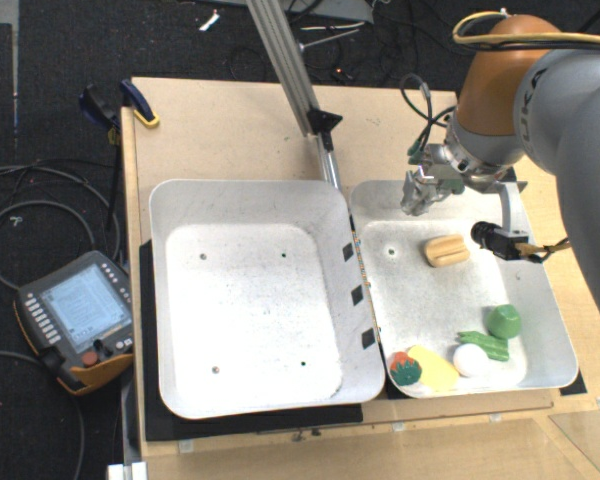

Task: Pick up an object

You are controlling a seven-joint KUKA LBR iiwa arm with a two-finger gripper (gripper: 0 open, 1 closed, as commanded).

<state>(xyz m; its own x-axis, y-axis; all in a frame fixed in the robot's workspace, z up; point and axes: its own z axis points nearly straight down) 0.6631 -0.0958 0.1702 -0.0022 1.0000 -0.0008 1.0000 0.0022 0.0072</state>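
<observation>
My gripper (416, 202) hangs over the far edge of the right bin (540, 298), with nothing visible between its fingers. A tan bread-like block (446, 250) lies in that bin, a short way in front of and to the right of the gripper. Along the bin's near edge lie a green round piece (503, 320), a green stalk-like piece (484, 344), a white egg-like object (471, 360), a yellow piece (436, 372) and a small red and green object (404, 367).
The left bin (250, 298) sits beside the right one, with black clips on the shared rim. A slanted metal pole (290, 68) crosses behind the bins. A teach pendant (75, 313) lies left of the bench. Cables trail near the wrist.
</observation>
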